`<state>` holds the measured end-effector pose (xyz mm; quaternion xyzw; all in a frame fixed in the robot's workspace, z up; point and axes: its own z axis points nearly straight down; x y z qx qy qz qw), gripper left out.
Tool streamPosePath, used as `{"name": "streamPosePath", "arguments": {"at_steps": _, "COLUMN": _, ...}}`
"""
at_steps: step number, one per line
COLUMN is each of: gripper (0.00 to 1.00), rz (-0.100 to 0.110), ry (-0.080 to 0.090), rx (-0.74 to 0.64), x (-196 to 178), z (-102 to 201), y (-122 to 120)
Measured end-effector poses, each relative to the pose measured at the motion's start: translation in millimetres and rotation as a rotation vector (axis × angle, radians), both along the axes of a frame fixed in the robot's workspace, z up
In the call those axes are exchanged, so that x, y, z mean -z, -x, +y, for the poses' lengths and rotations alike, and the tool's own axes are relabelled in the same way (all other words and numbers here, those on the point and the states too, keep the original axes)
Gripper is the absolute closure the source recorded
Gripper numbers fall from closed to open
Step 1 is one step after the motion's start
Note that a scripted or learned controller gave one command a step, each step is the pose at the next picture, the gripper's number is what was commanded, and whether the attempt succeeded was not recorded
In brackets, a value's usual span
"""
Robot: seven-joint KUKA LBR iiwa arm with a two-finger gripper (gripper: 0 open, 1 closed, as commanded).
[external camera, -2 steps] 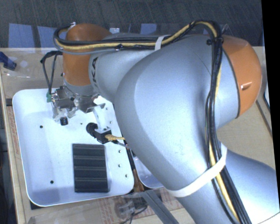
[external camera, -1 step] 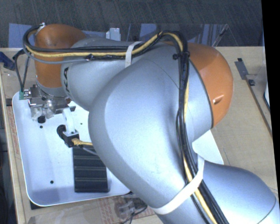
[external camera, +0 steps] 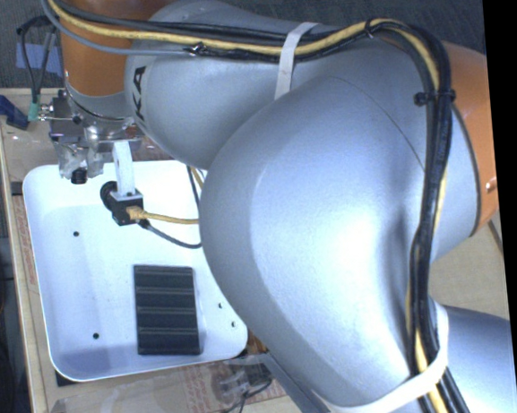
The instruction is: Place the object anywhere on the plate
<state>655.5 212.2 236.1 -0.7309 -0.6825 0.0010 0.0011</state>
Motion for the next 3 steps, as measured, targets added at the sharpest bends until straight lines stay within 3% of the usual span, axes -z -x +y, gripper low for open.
{"name": "streamPosePath", "arguments": {"at_steps": 2, "gripper": 1.00, "rz": 0.009, "ry": 0.001, "rx": -0.019, "x": -18.3, "z": 5.4, "y": 2.1}}
{"name": "streamPosePath", "arguments": {"at_steps": 3, "gripper": 1.00, "rz": 0.005, "ry": 0.001, "rx": -0.279, "x": 49.0, "z": 2.6, "y": 80.9}}
